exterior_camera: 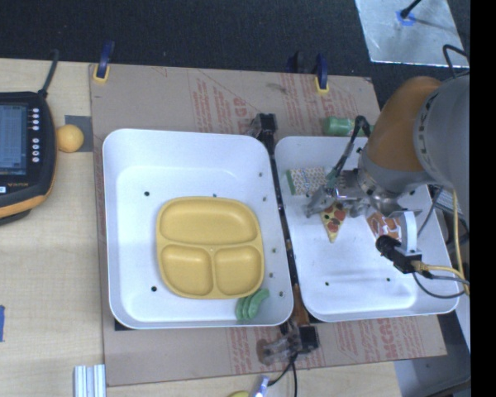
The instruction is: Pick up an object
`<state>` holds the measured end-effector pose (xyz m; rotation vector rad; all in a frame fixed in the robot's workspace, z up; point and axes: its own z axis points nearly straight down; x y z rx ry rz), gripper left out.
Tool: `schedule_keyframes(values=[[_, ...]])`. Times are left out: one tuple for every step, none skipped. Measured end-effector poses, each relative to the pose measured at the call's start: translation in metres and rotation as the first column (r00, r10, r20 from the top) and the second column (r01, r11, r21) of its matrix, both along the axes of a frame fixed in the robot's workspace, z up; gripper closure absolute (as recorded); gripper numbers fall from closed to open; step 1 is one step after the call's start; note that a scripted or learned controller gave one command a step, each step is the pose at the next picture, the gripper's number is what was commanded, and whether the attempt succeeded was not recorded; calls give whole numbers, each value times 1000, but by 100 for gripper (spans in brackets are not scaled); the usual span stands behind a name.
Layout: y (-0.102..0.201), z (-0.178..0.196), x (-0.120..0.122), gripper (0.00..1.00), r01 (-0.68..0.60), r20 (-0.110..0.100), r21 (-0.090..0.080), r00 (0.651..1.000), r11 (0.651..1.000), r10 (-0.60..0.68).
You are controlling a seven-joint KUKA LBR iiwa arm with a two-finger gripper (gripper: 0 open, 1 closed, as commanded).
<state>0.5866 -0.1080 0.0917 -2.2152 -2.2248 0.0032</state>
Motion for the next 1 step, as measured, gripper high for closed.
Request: schedule_keyframes(values=[[-1, 10, 0, 100, -1, -2, 0, 1000, 1000, 1]])
